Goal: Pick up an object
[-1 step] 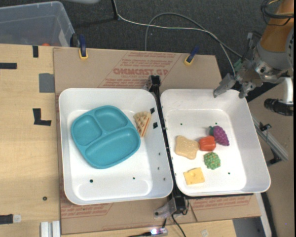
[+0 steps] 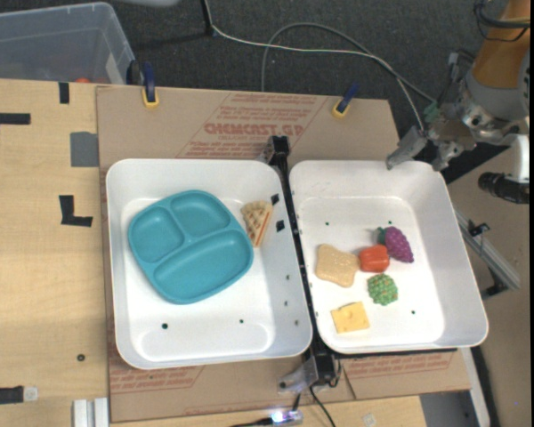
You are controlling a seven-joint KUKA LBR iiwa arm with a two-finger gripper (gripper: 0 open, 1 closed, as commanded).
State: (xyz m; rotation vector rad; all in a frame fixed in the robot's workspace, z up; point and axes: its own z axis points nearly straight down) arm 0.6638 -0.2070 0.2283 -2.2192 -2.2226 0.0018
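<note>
Gripper (image 2: 416, 152) above right bin's (image 2: 463, 265) rim

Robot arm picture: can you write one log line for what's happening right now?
gripper: above right bin's far rim, holding nothing | right bin: purple grapes, tomato, bread, broccoli, cheese | left bin: blue plate

Glossy white plastic bins (image 2: 200, 350), matt teal plastic plate (image 2: 190, 246), brown cardboard sheet (image 2: 240, 123) on pale wood bench (image 2: 36, 265).
</note>
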